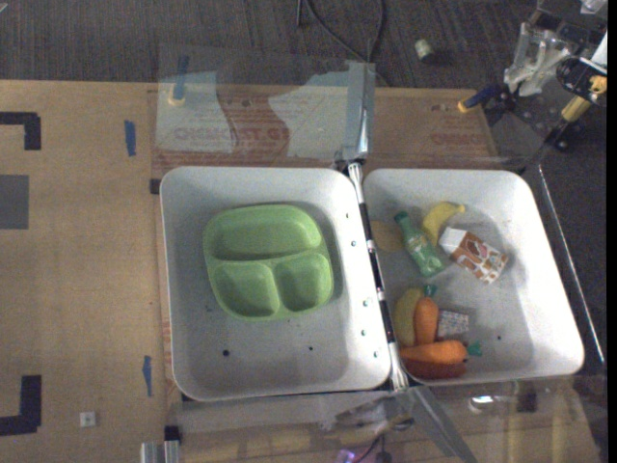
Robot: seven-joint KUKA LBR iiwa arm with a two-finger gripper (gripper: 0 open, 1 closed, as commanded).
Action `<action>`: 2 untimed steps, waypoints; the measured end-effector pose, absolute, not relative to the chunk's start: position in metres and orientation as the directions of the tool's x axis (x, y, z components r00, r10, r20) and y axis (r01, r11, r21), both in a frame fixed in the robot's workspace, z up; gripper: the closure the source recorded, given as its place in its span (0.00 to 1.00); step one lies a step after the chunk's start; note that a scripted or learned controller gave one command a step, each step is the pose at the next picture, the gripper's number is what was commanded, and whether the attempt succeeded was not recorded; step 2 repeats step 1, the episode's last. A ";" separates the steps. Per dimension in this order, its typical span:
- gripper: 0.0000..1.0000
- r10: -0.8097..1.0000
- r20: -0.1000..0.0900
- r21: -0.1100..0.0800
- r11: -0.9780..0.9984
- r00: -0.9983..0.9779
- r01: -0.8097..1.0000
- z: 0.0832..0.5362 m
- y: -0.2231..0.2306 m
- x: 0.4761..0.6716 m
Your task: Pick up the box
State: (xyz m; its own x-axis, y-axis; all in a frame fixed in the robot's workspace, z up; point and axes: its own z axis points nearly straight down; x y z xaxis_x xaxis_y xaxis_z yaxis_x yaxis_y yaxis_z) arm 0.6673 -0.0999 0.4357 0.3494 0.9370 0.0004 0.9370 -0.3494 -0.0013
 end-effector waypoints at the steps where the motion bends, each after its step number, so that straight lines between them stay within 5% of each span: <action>1: 1.00 0.870 0.000 0.004 -0.494 0.494 0.870 0.436 -0.192 0.667; 2: 1.00 0.870 0.000 0.004 -0.494 0.494 0.870 0.436 -0.192 0.667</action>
